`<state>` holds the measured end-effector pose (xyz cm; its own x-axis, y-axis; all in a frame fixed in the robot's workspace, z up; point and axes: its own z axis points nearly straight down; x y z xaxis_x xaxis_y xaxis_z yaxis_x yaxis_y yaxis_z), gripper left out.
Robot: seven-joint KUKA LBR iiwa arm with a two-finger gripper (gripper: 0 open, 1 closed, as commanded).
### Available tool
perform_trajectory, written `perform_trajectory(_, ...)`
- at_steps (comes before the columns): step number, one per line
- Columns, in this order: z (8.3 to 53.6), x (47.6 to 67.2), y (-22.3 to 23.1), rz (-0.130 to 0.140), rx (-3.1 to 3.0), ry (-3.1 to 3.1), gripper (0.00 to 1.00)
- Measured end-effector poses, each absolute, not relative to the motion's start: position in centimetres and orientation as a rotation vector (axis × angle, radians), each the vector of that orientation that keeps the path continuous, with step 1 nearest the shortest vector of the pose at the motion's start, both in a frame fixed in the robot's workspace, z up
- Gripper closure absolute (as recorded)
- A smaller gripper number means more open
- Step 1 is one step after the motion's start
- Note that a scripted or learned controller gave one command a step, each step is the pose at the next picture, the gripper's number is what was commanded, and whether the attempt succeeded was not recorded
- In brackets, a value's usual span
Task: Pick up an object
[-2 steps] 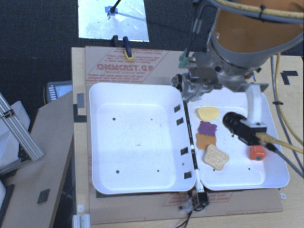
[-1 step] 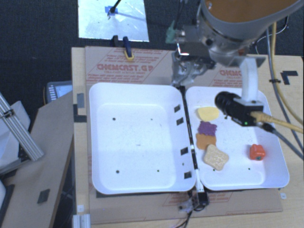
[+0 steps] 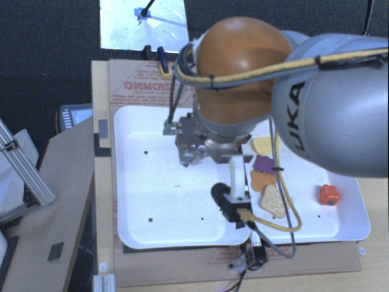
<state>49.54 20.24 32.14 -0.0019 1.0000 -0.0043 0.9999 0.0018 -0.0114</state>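
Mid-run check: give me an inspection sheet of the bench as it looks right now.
Surface: two white bins; left bin bare floor with small dark dots, right bin holds the objects.
Job's things: yellow piece, purple piece, orange piece, beige piece, red-orange object.
Clutter: nothing seen.
Claw: claw over the left bin's upper part, nothing visibly held.
Cables: yellow cable looping past the objects; black connector at the bins' divide.
Surroundings: cardboard sheet under the bins, dark backdrop, aluminium rail at left.
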Motion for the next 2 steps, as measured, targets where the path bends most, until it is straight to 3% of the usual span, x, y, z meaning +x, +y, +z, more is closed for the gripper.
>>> perform_trajectory(1,7.7,49.6,23.5,0.001,-2.220,-2.222,1.00)
perform_trajectory(2,8.5,48.7,22.5,-0.002,-2.220,-2.222,1.00)
